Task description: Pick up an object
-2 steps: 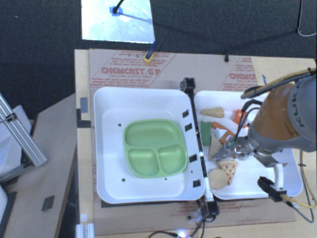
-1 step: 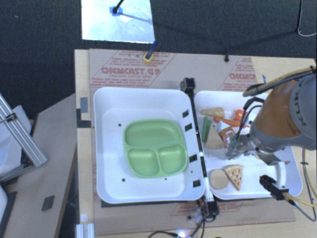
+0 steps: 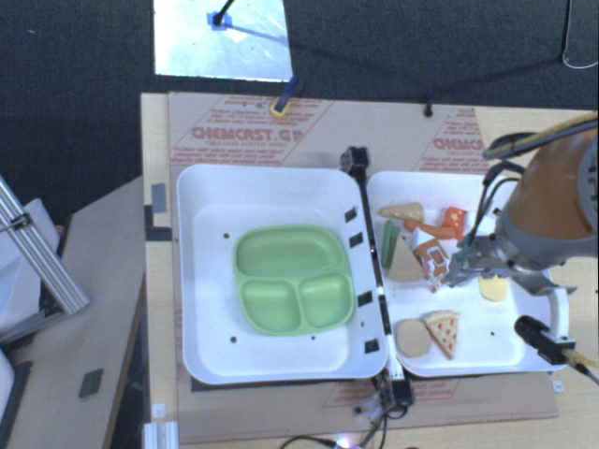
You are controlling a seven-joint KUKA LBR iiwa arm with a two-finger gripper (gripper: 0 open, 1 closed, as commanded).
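Camera view: gripper, jaw state impossible to tell, poised at carton in right bin; approach step, closing and lifting likely next.

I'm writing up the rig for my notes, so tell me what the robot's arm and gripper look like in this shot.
The arm is a thick rounded body, grey at the wrist with a broad orange band above it. Dark cables loop along its upper side. The gripper at its end is a small, dark grey metallic assembly; finer detail is too blurred to tell.
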